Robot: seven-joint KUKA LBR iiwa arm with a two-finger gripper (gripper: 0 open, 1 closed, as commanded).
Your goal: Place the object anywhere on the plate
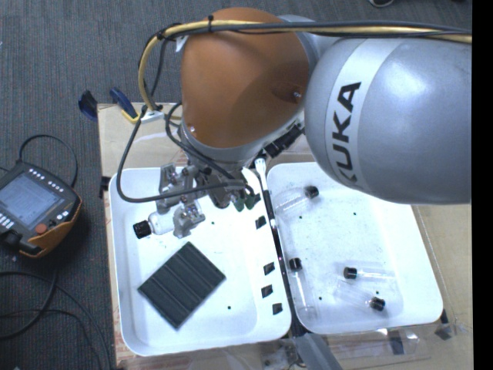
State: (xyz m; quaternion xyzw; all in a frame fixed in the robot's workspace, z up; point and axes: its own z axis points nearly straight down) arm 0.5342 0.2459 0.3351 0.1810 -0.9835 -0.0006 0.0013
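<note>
camera view: gripper over clear vial beside dark ribbed plate, finger spread impossible to tell. risks nudging the vial away, rolling off target.

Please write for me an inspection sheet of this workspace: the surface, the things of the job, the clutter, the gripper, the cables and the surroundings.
Surface: bench with left bin and right bin side by side.
Job's things: dark ribbed plate lies flat in the left bin; small white bottle with black cap beside the gripper.
Clutter: clear vials with black caps in the right bin.
Gripper: gripper low over the left bin, by the bottle.
Cables: yellow and black cables on the arm; black cord on the floor.
Surroundings: teach pendant on grey carpet, left.
</note>
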